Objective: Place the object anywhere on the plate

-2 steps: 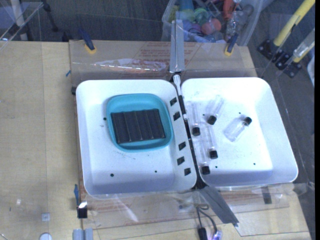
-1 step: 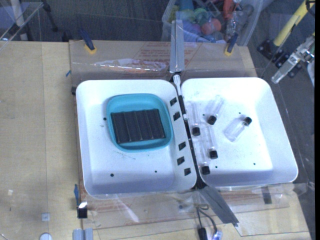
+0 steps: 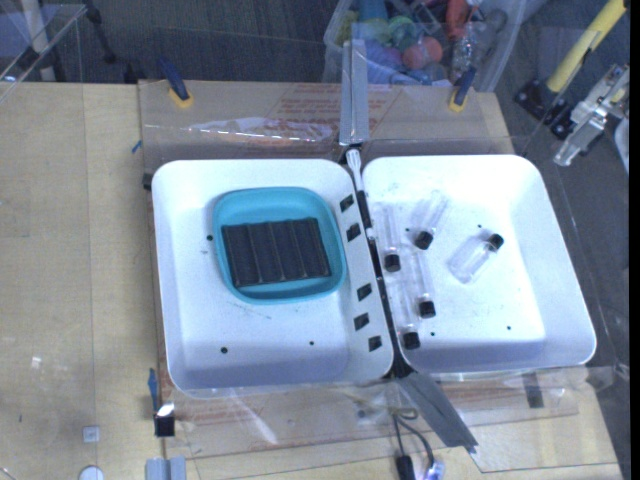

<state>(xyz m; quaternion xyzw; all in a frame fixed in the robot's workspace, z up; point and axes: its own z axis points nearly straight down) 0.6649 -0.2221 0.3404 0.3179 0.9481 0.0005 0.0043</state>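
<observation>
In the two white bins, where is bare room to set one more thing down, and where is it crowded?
In the right bin, bare floor lies right of the lone vial, toward the rim. In the left bin, a bare strip runs between the blue plate and the near rim. The vial cluster beside the divider is crowded.

I record, at the upper right edge, a pale grey metal part with black fittings [image 3: 588, 118]; whether it belongs to the arm, I cannot tell.

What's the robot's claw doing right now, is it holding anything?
Gripper: at the far right edge, away from the bins; open or closed cannot be told, nothing seen in it.
</observation>
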